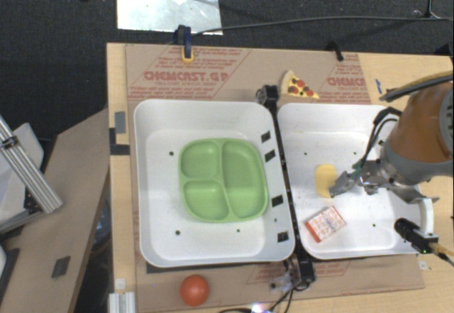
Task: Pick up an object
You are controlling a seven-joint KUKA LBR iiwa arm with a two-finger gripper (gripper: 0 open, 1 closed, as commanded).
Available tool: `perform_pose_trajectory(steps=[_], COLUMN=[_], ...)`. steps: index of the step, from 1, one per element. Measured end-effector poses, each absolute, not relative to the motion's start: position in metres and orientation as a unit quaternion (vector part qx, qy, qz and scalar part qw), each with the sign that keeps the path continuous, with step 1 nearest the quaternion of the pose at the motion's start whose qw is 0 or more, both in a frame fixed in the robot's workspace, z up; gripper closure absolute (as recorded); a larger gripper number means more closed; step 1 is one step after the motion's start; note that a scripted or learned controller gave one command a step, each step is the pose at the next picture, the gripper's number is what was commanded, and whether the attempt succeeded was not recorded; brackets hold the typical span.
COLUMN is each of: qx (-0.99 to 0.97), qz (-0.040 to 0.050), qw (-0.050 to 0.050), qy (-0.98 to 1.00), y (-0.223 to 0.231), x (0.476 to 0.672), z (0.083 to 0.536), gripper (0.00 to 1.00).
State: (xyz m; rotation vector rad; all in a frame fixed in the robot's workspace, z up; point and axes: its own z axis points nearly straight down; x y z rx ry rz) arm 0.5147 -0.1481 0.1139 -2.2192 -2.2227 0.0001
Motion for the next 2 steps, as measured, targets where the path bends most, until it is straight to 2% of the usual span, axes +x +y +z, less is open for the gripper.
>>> perform_pose_trajectory(steps=[1, 2], qx=[-0.707, -0.706], qz=[-0.0004, -0.0017], qw=[0.0, -0.001], qy=[-0.708, -0.708], y=[-0.148, -0.148], x=[0.515, 0.517], z=[0.084, 0.096], gripper=[0.0, 1.0])
